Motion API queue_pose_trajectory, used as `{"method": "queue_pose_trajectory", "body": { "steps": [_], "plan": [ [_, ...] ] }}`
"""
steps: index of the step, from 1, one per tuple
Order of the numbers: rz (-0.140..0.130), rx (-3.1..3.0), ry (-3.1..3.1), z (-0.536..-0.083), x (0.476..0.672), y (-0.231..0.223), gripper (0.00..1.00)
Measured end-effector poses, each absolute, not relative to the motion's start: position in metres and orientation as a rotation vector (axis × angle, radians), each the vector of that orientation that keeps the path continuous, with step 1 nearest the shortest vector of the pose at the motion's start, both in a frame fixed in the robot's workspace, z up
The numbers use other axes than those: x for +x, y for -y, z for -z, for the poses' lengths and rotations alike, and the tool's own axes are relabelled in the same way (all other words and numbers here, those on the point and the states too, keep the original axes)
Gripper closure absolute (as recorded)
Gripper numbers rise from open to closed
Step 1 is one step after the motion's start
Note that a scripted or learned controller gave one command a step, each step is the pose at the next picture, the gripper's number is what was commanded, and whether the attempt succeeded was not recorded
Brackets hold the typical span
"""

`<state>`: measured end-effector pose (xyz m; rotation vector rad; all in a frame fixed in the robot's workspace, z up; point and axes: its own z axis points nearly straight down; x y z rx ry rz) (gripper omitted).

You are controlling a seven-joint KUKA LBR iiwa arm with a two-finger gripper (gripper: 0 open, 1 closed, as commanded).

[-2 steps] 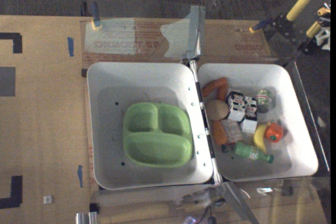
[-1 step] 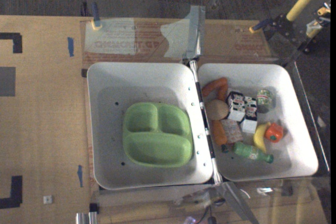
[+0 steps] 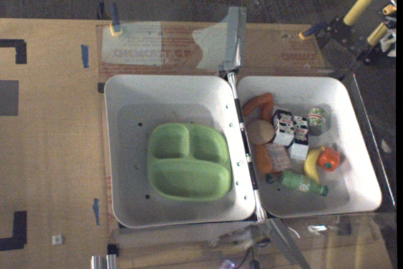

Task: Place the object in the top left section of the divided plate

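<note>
The green divided plate [image 3: 189,162] lay flat in the left bin [image 3: 119,154], its long axis running roughly left to right across the view and turned a little clockwise. Its single wide section faced the near edge and its two smaller sections faced the far edge.

The things to pick from were all in the right bin [image 3: 362,195], crowded toward its left and middle. An orange sausage-shaped piece [image 3: 257,105] lay at the far left, with a brown rounded lump [image 3: 260,131] just below it and a small black-and-white carton [image 3: 289,126] beside that. A green bottle [image 3: 303,183] lay on its side near the front, neck pointing left. A yellow banana [image 3: 312,164] touched a small orange fruit [image 3: 328,159]. A round greenish item [image 3: 317,118] sat toward the back.

Both bins rested on a tan worktop [image 3: 50,154] marked with blue tape [image 3: 84,55] and black corner marks. Dark carpet lay beyond. The hand could not be told as spread or pressed together.
</note>
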<state>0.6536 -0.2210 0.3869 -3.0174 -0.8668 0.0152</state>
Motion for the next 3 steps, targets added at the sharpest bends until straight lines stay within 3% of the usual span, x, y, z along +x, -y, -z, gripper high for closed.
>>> {"method": "queue_pose_trajectory", "body": {
  "steps": [1,2,3],
  "plan": [
    [-0.016,-3.017,0.867,-0.3866,0.6537,0.2207,0.0],
    [-0.021,-3.017,0.871,-0.3946,0.6556,0.2199,1.0],
    [-0.021,-3.016,0.872,-0.3943,0.6557,0.2197,0.0]
  ]
}}
